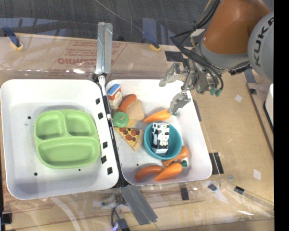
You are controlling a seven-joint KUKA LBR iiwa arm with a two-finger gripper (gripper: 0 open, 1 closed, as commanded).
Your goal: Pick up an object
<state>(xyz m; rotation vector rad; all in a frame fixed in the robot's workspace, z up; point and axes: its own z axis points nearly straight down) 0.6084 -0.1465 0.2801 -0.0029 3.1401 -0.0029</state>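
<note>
So I'm reaching in from the right side of the frame, and my end effector (175,91) is hanging over the upper right part of the right bin (198,129). The fingers are spread apart with nothing between them: one finger is pointing up toward the far rim, the other is angling down toward the middle of the bin, its tip sitting just above the carrot (157,116) lying there.

The right bin is holding all the pickable stuff. A blue bowl (162,141) is sitting right of center with a black and white carton (159,134) standing inside it. Up in the bin's upper left corner there's a small can (114,94) with a red and blue label, and next to it a sausage (127,102) leaning on a slice of bread (135,111). A green round thing (120,119) is resting below those, touching a pizza slice (130,136). Along the bottom edge another sausage (148,172) is lying beside a second carrot (171,171), and a third orange piece is peeking out from behind the bowl on its lower right.

The left bin (14,143) is carrying a green divided plate (66,138), sitting in the middle of it. Both bins are sitting side by side on the tabletop (241,143)
</note>
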